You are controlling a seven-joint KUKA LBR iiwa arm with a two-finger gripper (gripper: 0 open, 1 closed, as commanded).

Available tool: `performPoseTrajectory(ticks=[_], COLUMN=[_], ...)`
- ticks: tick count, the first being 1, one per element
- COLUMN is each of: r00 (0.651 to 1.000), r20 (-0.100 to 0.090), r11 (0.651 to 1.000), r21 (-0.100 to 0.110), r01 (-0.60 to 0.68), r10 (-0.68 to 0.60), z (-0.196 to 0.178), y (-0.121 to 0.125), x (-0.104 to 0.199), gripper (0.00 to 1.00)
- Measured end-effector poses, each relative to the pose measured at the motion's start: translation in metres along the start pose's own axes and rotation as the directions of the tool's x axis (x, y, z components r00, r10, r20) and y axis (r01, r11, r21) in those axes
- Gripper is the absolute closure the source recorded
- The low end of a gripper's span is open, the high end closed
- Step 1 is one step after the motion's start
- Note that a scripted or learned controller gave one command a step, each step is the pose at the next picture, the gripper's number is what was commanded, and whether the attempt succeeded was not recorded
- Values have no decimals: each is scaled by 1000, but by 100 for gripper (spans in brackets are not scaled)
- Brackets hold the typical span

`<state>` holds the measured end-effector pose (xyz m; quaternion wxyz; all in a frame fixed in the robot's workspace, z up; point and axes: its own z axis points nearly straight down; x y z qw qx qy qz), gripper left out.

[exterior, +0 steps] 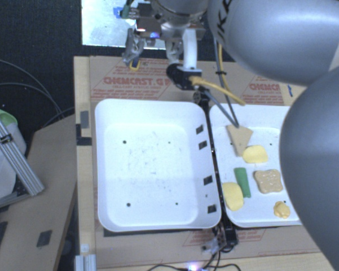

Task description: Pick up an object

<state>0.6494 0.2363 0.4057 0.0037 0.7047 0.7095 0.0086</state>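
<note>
Open, empty end effector (152,52) over "CHEMCAST" cardboard (135,79), beyond left bin (152,109); "KA" on arm (254,21).

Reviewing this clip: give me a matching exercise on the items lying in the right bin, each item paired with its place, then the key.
Items
1. tan wedge
2. green stick
3. tan waffle-shaped piece
4. small yellow lump

Places
A. nearest the bin's front edge, to the right
B. farthest back, just behind the yellow oval
C. right of the green stick
D. against the round yellow piece, near the divider

Pairs: 1-B, 2-D, 3-C, 4-A
</note>
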Motion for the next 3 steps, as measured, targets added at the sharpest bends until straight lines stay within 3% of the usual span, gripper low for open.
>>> performPoseTrajectory(ticks=[1, 2, 3], r00=[1000, 1000, 1000], r20=[11, 6, 5], r11=[999, 1000, 1000], r21=[31, 14, 15], r01=[-7, -3, -5], r10=[7, 3, 5], z=[188, 325, 310], y=[-48, -11, -11], x=[-4, -4, -4], gripper=[0, 0, 100])
